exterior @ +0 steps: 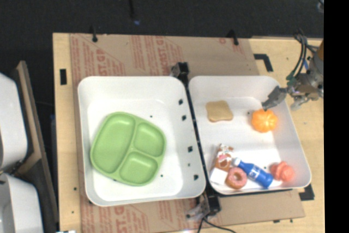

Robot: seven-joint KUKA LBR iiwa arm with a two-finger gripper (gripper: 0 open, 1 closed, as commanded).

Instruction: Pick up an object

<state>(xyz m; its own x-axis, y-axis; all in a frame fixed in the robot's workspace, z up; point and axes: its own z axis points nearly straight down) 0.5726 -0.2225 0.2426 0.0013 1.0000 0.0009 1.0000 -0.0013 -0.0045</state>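
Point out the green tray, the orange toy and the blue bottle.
green tray (127, 148), camera view, middle where its compartments meet
orange toy (263, 120), camera view, centre of its body
blue bottle (255, 172), camera view, mid-body

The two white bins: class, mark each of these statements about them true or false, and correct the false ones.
1. The green divided plate lies in the left bin. True.
2. The orange toy sits in the left bin. False: it is in the right bin, near its far right side.
3. The tan bread slice lies on the green divided plate. False: it lies on the right bin's floor, apart from the other items.
4. The blue bottle lies near the right bin's front edge, between the pink donut and a red-pink toy. True.
5. The gripper is over the right bin's far right corner, close to the orange toy. True.
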